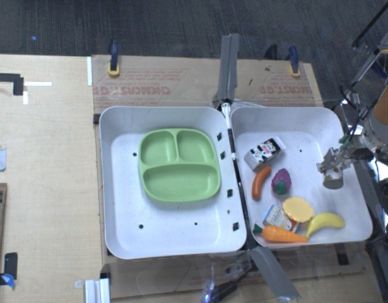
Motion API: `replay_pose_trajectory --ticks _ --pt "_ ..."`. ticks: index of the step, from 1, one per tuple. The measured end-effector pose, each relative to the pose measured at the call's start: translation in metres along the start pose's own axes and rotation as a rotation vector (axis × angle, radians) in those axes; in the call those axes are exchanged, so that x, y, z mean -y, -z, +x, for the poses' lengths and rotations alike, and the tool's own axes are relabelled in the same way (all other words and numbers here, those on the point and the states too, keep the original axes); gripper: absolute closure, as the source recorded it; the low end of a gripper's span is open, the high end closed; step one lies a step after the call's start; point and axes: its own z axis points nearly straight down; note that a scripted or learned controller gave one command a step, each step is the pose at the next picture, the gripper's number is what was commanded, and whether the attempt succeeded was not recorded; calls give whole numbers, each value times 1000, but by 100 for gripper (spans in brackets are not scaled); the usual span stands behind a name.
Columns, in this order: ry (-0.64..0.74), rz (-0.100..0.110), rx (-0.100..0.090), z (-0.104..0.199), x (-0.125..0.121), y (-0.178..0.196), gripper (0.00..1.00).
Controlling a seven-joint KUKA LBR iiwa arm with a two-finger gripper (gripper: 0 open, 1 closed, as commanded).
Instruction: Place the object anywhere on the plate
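Note:
A green divided plate (179, 165) lies in the left bin (115, 188), with nothing on it. The right bin (307, 141) holds several toy foods: a small black-and-white box (264, 152), an orange sausage (260, 183), a purple grape bunch (281, 181), a round yellow-orange piece (298, 208), a small printed carton (276, 218), a carrot (283, 235) and a banana (325, 222). My gripper (333, 175) hangs over the right side of the right bin, above bare floor, to the right of the grapes and above the banana. Nothing shows between its fingers.
A grey divider bar (229, 74) runs between the two bins from the back. Two clamps (113, 65) (293, 62) hold the brown board behind the bins. The pale wooden bench (42, 169) stretches to the left.

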Motion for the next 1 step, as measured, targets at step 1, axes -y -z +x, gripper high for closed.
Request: replay_pose_trajectory --ticks 1 --pt "-40 0 2 33 -65 94 100"
